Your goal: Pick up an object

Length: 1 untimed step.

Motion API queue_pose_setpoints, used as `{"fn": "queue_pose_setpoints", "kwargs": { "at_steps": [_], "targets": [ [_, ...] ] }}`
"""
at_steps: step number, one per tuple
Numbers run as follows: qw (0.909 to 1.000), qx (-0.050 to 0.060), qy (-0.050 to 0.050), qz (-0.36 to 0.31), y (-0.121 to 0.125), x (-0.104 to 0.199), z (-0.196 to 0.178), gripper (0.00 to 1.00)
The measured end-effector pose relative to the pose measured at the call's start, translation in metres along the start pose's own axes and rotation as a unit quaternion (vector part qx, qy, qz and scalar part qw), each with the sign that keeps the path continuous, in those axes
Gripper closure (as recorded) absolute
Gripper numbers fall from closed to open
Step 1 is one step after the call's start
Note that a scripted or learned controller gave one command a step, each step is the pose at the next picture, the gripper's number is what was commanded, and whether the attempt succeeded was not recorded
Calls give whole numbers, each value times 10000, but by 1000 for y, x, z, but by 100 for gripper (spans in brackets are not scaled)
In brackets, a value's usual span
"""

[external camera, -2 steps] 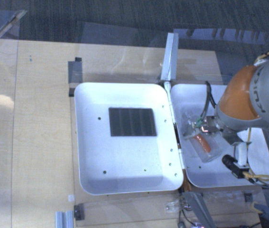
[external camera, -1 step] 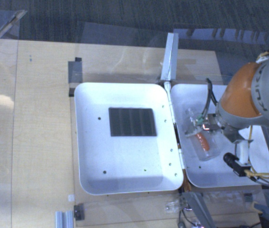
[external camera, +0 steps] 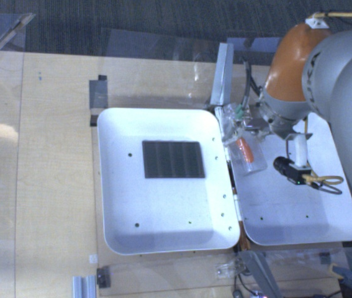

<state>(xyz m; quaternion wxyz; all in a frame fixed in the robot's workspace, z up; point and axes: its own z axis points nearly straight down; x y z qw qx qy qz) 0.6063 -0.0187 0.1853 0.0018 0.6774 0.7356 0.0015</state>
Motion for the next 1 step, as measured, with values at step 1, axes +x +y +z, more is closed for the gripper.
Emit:
{"fn": "queue_pose_setpoints", "kwargs": {
  "at_steps": [1],
  "targets": [
    [9999, -14, -4, 121, 13, -12, -102, 100]
  ]
}}
